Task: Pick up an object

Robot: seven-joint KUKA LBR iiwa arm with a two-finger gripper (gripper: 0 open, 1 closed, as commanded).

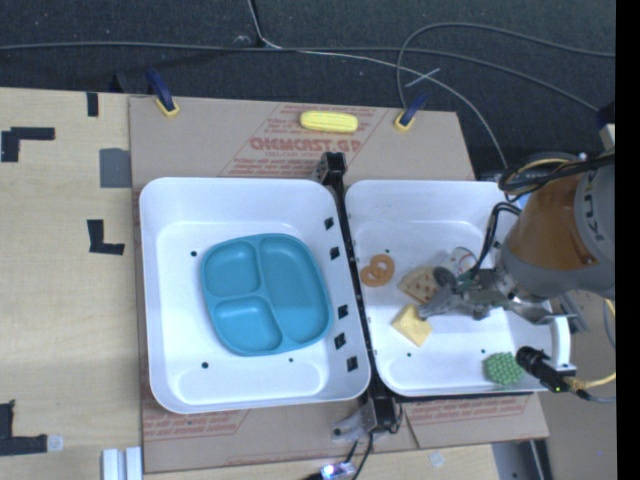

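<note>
Gripper (437, 303) hung low in the right white bin (420, 196), over a tan cracker-like piece (417, 285); I couldn't tell its grip. Nearby lay a yellow cheese-like wedge (411, 325), orange ring (378, 270) and green knobbly ball (503, 368).

bins (240, 193): glossy white plastic | plate (266, 293): smooth blue plastic | board (200, 138): matt cardboard

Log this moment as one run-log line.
gripper: low in right bin | nearest: cracker, cheese wedge | grasp: unclear | left bin: blue divided plate
</note>
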